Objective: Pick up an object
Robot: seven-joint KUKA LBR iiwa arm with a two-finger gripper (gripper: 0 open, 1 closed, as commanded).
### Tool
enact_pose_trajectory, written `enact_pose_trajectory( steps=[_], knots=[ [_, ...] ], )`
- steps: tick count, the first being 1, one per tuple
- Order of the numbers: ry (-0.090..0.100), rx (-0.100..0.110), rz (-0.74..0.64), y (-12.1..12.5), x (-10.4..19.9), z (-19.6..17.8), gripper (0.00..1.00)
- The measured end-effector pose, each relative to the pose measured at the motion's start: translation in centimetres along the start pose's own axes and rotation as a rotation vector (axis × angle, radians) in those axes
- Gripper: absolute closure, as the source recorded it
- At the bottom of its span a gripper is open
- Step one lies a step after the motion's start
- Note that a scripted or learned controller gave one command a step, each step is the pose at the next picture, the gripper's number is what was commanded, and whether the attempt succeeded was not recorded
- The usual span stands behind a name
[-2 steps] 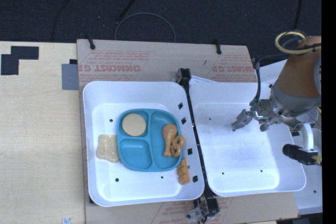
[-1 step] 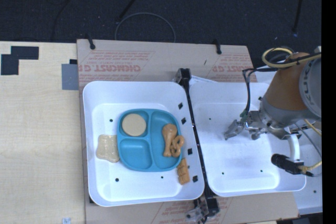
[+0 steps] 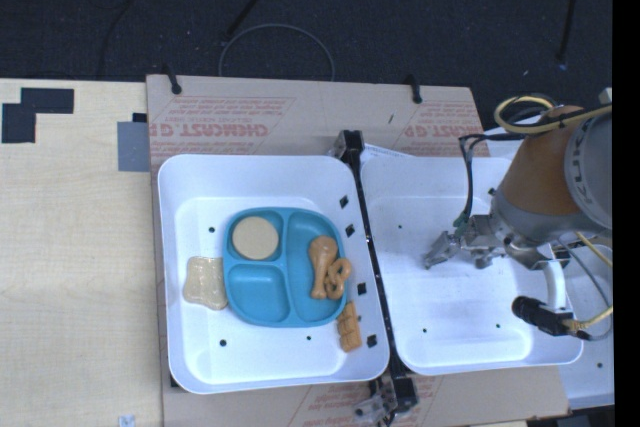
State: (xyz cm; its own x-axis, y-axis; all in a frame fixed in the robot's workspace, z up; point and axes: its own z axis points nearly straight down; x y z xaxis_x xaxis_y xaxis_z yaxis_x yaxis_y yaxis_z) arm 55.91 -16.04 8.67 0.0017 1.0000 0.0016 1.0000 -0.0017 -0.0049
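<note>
gripper (image 3: 432, 260) hung low in the right bin (image 3: 470, 345), every object lying in the left bin (image 3: 195, 355).

the fingers are seen spread apart with nothing between them, pointed toward the divider edge of the right bin, above bare floor. the arm (image 3: 545, 180) is bent in over the bin's right edge, its orange band above the wrist and cables looped beside it. in the left bin a blue divided plate (image 3: 262, 300) is set mid-floor, with a round tan disc (image 3: 254, 237) in its upper left compartment and a pretzel-like piece (image 3: 328, 267) in its right one; a pale biscuit (image 3: 205, 282) is touching the plate's left edge and a small brown piece (image 3: 349, 326) is lying just off its lower right corner. to do this step well, the gripper is best carried across the divider, centred over one loose piece, and lowered with the fingers astride it, clear of the plate rim.
</note>
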Motion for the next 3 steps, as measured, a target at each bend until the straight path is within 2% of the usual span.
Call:
enact_pose_trajectory(
  steps=[1, 2, 3],
  knots=[
    [0.000, 0.000, 0.004, 0.0, -0.1, -1.1, 1.00],
    [-0.002, -0.006, 0.005, 0.2, -0.7, -5.5, 1.00],
    [-0.003, -0.008, 0.000, 0.6, -1.5, -11.5, 1.00]
  ],
)
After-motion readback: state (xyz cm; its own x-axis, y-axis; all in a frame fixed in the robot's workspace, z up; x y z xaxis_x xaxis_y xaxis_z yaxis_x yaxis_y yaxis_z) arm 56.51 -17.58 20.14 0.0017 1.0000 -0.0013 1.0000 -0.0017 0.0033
